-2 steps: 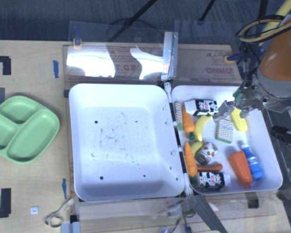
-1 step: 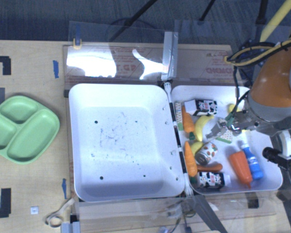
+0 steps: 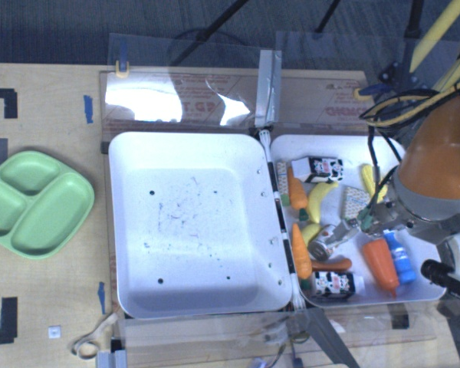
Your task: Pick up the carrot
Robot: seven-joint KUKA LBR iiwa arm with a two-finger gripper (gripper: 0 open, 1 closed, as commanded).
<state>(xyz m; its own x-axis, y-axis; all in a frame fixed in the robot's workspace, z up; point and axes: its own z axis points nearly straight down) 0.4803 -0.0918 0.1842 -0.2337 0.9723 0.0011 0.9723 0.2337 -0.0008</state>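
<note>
The long orange plastic carrot (image 3: 300,251) is laid lengthwise along the left wall of the right shallow white bin (image 3: 414,296), leaving scant room leftward. Just right of it, the hand (image 3: 331,238) is seen; its grip cannot be told.

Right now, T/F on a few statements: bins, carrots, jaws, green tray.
1. The carrots are in the left bin. False: the carrots, like the large one, lie in the right bin.
2. A green divided tray sits on the bench left of both bins. True.
3. The gripper is over the right bin. True.
4. The large carrot is between the jaws. False: it lies apart, to the gripper's right.
</note>
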